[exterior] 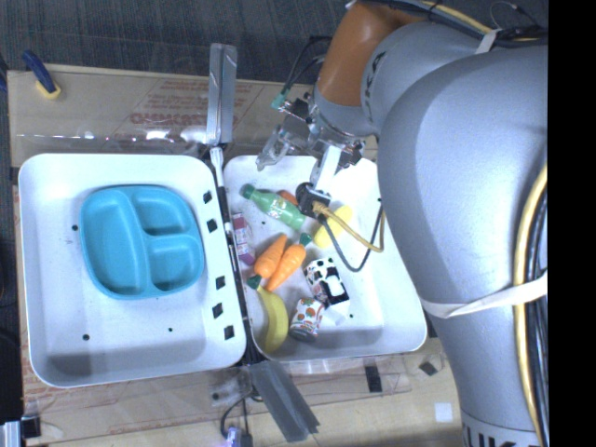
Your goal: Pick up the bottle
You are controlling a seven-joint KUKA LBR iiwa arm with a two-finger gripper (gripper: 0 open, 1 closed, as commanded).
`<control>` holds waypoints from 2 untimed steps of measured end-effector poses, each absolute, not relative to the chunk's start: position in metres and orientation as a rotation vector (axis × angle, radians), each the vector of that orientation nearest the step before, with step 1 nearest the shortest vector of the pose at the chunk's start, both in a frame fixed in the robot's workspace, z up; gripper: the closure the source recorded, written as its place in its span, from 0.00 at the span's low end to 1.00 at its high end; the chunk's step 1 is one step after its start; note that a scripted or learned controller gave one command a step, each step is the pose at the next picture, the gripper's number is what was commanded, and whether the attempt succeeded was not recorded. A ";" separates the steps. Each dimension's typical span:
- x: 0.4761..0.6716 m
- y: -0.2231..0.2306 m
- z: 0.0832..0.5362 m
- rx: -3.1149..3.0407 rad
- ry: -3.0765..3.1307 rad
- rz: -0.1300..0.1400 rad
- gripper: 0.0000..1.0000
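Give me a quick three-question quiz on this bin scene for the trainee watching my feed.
1. True or false: the green plastic bottle lies on its side in the right white bin.
2. Which bin holds the blue divided plastic tray? A) left white bin B) right
3. Fill in: the yellow banana lies just below two orange ____.

Key: 1 true; 2 A; 3 carrots.
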State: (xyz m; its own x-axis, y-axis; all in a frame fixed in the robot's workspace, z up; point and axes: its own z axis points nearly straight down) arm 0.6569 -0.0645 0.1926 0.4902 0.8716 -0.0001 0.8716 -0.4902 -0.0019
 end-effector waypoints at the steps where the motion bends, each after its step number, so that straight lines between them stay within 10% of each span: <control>1: 0.656 -0.103 0.091 -2.835 -1.346 0.006 0.00; 2: 0.656 -0.103 0.091 -2.835 -1.346 0.006 0.00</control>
State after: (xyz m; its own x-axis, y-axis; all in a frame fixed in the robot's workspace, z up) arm 0.6561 -0.1028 0.0912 0.6320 0.7749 -0.0016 0.7749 -0.6320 -0.0049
